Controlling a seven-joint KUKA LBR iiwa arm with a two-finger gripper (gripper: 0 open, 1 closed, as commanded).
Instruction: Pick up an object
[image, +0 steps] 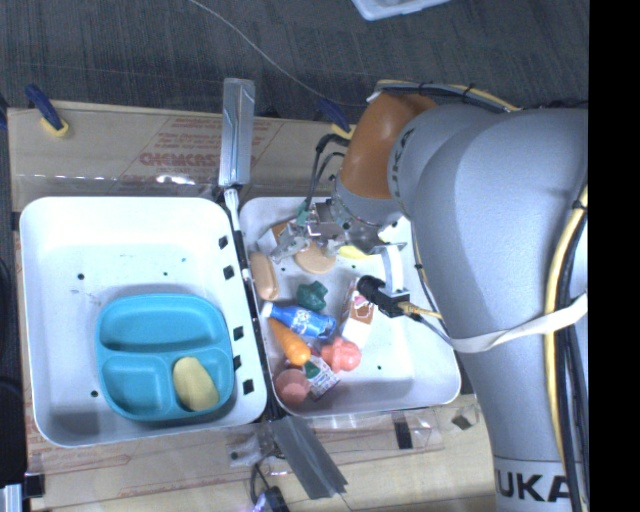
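Note:
My gripper (297, 235) hangs low over the far left part of the right bin (430, 372), below the orange wrist band. Right beside it lies a tan round piece (318, 260), and a tan bun-like piece (263, 276) rests against the bin's left wall. Nearer the front are a green toy (314, 295), a blue bottle (301, 320), an orange carrot (293, 346), a pink-red fruit (344, 355), a pinkish round item (291, 386) and a cake slice (362, 308). The wrist hides whatever lies under the gripper.
The left bin (60, 250) bears a blue divided tray (150, 335) with a yellow oval fruit (196, 384) in its front right section. The grey arm covers the right bin's right side. A metal divider (236, 130) stands between the bins at the back.

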